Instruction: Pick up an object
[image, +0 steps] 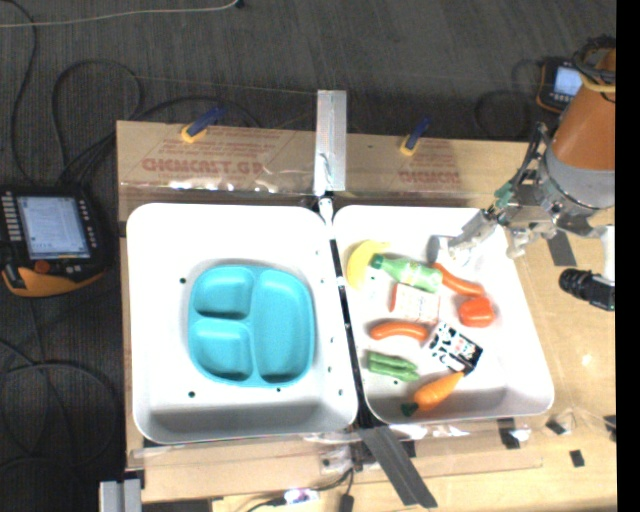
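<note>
My gripper (489, 240) hangs over the far right part of the right bin (520, 330), fingers spread and nothing between them. Just below and left of it lie a green bottle (408, 272), a long orange-red pepper (460, 281) and a red tomato (477, 312). A yellow banana (360, 259) sits at the bin's far left. Further forward are a reddish sausage (400, 329), a small white and orange packet (408, 298), a black and white card (456, 347), a green pea pod (390, 365) and a carrot (437, 390).
The left bin (160, 300) holds a blue sectioned plate (250, 322). A metal post (331, 140) stands behind the wall where the two bins meet. A handheld control pendant (48, 235) lies on the floor at the far left.
</note>
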